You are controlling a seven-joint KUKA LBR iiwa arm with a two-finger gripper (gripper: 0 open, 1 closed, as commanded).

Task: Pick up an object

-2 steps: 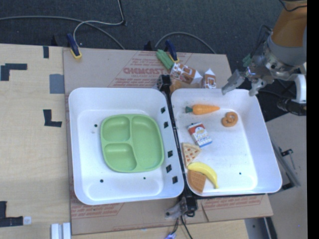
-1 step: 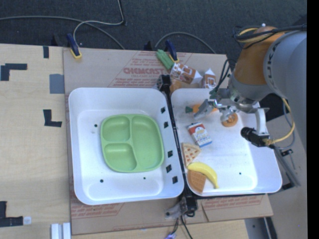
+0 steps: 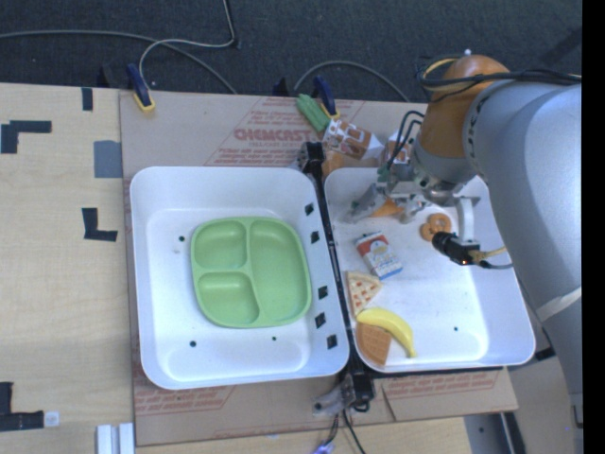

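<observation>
Claw low in the right bin

Our claw (image 3: 392, 200) hovers near the small red-and-white carton (image 3: 377, 254); grip unreadable. We risk closing short, on bare white bin floor (image 3: 444, 301).

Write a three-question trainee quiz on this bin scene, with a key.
1. True or false: the green divided plate lies in the left bin.
2. Which item lies nearest the right bin's front rim? A. small carton B. banana C. pretzel
3. Fill in: the gripper is over the right bin's ____ end (far/near).

Key: 1 true; 2 B; 3 far.
</observation>
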